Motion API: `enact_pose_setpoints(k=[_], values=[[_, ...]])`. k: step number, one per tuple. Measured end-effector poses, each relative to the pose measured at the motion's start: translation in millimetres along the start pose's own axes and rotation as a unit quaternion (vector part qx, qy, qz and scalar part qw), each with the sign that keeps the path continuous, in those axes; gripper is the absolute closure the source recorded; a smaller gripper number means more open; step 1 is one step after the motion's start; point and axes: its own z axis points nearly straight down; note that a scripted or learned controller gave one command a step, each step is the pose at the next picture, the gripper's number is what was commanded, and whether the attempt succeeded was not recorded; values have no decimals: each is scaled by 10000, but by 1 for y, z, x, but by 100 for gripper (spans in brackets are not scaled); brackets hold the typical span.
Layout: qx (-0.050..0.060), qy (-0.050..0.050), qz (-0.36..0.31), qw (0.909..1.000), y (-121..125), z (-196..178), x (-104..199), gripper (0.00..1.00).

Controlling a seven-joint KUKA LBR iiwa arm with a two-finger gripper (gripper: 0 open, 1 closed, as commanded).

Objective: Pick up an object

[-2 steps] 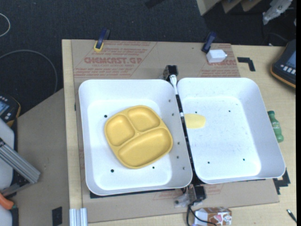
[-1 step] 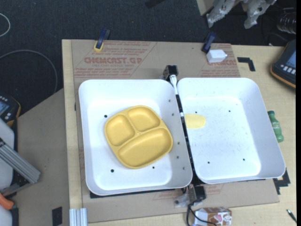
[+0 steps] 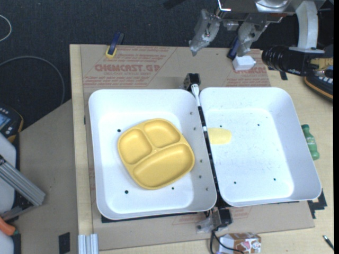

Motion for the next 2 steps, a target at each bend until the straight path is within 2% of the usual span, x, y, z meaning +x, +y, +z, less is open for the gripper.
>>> enact_pose_setpoints(k=[1, 2], values=[[-21, -14, 49, 10000, 3, -10, -6, 100], [33, -21, 74, 10000, -53, 80, -19, 100]])
